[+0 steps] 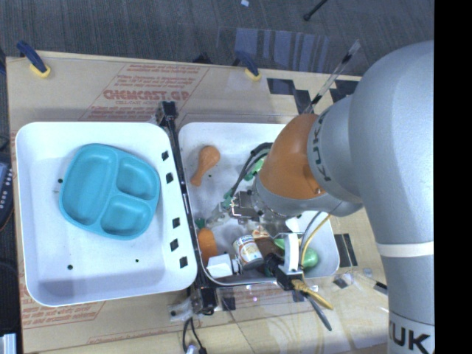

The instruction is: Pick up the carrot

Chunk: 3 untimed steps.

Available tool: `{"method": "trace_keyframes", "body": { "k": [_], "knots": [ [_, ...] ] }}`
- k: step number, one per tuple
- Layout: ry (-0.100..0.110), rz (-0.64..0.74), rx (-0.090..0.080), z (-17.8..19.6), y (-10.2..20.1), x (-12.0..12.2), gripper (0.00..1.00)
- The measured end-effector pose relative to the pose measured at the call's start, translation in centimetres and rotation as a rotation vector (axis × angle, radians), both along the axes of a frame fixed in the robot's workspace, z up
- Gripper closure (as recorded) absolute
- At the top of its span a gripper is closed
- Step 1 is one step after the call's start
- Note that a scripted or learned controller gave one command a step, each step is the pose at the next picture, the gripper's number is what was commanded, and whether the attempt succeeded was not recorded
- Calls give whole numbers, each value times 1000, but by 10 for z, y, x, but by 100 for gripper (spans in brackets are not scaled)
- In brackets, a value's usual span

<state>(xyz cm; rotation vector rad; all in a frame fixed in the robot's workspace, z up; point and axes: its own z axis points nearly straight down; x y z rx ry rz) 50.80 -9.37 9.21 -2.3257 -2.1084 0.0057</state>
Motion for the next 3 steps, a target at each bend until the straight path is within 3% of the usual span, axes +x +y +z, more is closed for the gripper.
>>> {"method": "trace_keyframes", "body": {
  "k": [1,2,3],
  "knots": [
    [0,122,2,15,-20,58,0],
    [-2,103,1,25,-24,139,0],
    [0,-25,2,2,3,143,0]
  ]
}}
